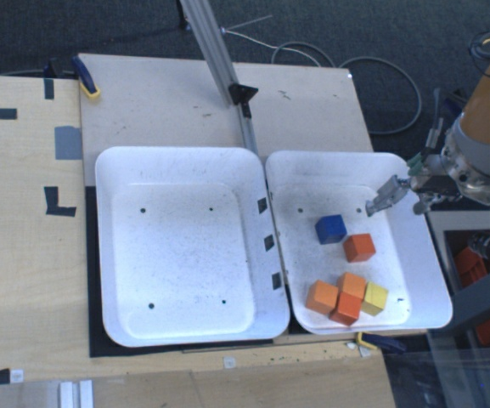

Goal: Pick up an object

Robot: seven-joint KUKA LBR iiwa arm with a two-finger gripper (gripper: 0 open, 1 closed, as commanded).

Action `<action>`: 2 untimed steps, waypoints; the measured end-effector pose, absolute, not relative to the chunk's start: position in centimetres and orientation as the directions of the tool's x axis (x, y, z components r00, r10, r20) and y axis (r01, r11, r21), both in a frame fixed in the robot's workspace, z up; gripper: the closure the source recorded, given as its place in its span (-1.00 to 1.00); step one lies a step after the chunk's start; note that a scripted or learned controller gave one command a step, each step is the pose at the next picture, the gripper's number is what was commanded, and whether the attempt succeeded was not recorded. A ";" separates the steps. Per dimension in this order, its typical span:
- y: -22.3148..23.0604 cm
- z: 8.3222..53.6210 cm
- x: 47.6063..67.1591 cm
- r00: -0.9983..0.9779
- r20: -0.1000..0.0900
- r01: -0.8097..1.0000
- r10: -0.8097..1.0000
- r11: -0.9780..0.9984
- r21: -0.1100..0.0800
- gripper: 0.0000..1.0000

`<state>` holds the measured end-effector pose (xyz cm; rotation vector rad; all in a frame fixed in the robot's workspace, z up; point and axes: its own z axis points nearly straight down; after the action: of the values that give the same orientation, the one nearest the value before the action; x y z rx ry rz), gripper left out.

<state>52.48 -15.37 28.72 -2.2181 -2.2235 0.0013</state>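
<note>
The arm point(474, 134) comes in from the right and is cut off by the frame edge, so only its wrist and the orange band show. Its end effector point(389, 195) hangs over the upper right part of the right bin point(414, 253). One grey finger point(386, 197) is plain to see, slanting down toward the bin floor; the rest is blurred against the wrist hardware, and I cannot tell whether the fingers are apart or together. Nothing shows between them.

Taking the blue cube point(330, 229) as the landmark: it sits on the floor of the right bin, below and left of the end effector and apart from it. Just beside it, lower right, lies a red-orange cube point(359, 247). Further below it, near the bin's front wall, four blocks crowd together: an orange cube point(321, 297), another orange cube point(352, 285), a red block point(346, 312) partly tucked under them, and a yellow cube point(375, 298). Which of these touch is hard to make out.

Left of the blue cube, past the shared rims, is the left bin point(113, 228). Both bins rest on the bench point(24, 253).
</note>
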 end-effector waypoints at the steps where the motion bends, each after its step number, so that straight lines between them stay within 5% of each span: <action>1: -11.2 21.9 55.3 -0.005 0.002 1.000 1.000 0.005 -0.007 -1.00; 2: -10.2 12.1 59.2 -0.002 -0.003 1.000 1.000 0.002 0.000 -1.00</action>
<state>59.18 -10.25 12.12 -2.2209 -2.2250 0.0042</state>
